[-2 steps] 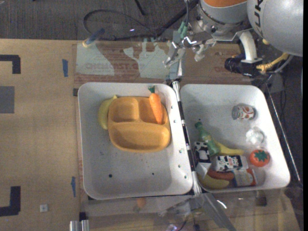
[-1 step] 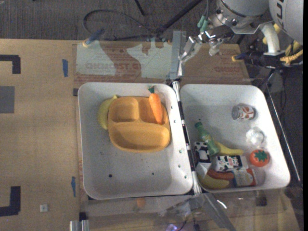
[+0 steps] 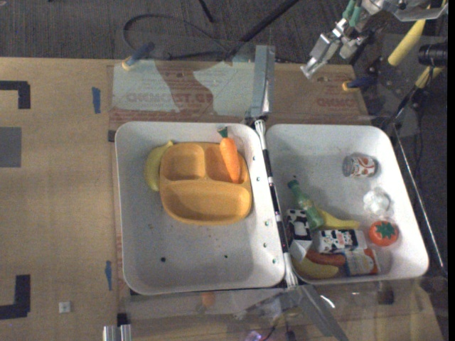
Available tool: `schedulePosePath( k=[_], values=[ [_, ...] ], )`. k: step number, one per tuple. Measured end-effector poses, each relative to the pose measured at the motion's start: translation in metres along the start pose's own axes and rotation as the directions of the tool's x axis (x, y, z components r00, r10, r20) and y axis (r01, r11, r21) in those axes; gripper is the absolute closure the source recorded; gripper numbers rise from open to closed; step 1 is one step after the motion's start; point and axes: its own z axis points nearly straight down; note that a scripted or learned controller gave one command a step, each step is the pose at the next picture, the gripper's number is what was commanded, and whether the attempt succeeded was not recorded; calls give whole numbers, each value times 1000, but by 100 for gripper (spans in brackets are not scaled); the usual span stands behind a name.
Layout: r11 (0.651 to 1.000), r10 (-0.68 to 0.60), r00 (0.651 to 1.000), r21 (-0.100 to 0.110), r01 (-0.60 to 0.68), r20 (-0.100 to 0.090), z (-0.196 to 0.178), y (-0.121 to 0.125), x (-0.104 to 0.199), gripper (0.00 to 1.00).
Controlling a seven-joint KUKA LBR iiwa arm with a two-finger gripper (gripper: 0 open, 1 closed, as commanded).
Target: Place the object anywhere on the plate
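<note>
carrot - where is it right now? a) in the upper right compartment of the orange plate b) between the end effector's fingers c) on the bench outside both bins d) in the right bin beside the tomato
a: the carrot lies in the upper right compartment of the orange plate in the left bin, far from the end effector raised above the right bin.

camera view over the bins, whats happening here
A robot arm's gripper hangs above the far edge of the bench, over neither bin, with nothing visible between its fingers. In the left bin sits an orange divided plate with a carrot lying in its upper right compartment and a banana tucked against its left side. The right bin holds a can, a tomato, a green bottle and some cartons.
</note>
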Motion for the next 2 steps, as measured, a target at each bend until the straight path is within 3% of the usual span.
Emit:
schedulePosePath(
  k=[1, 2],
  values=[
    [996, -90, 996, -1, 90, 0, -5, 13, 21, 0],
    [996, -91, 996, -3, 91, 4, -13, 15, 21, 100]
  ],
)
